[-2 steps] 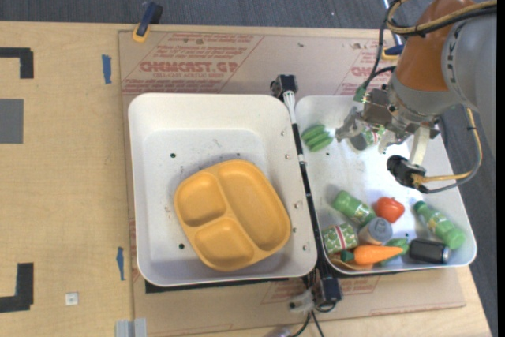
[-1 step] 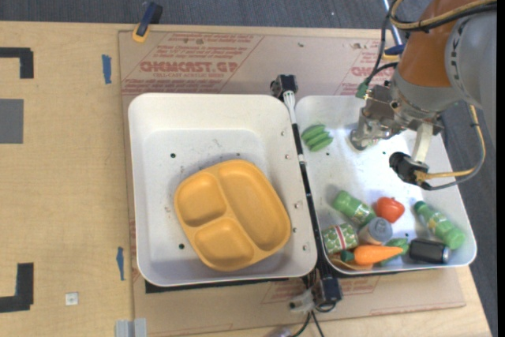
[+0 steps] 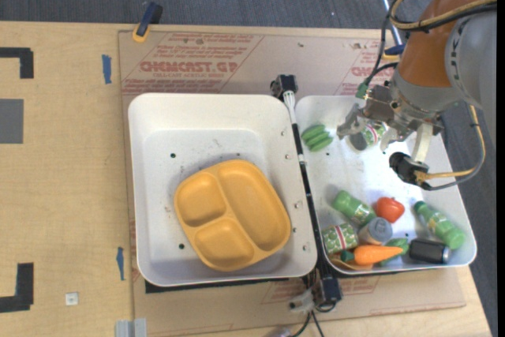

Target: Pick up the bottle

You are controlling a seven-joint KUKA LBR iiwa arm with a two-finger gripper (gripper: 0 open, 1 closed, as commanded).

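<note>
From where I stood, the near end of the right bin (image 3: 467,249) was crowded: an orange carrot (image 3: 377,254) lay at the front wall, a small patterned can (image 3: 338,236) to its left, a grey cap-like piece (image 3: 379,230) and a red tomato (image 3: 389,209) just behind, and a dark cylinder (image 3: 428,250) toward the corner. The green bottle (image 3: 439,224) lay on its side just behind that cylinder, close to the bin's right wall, its narrow neck pointing away from me. Another green bottle-like piece (image 3: 352,206) lay tilted left of the tomato. In the left bin (image 3: 150,170) sat a yellow divided plate (image 3: 231,213).

Farther back, a green ribbed toy (image 3: 317,137) rested near the divider. The gripper (image 3: 371,130) hung over the far end of the right bin with a small green-and-white item apparently between its fingers (image 3: 353,125); I could not tell what it was.

The bottle looked like light, stiff plastic, smooth and round, so likely to roll or slip. I judged the best hold to be across its wider body, fingers straddling it crosswise, clear of the wall and the cylinder.
</note>
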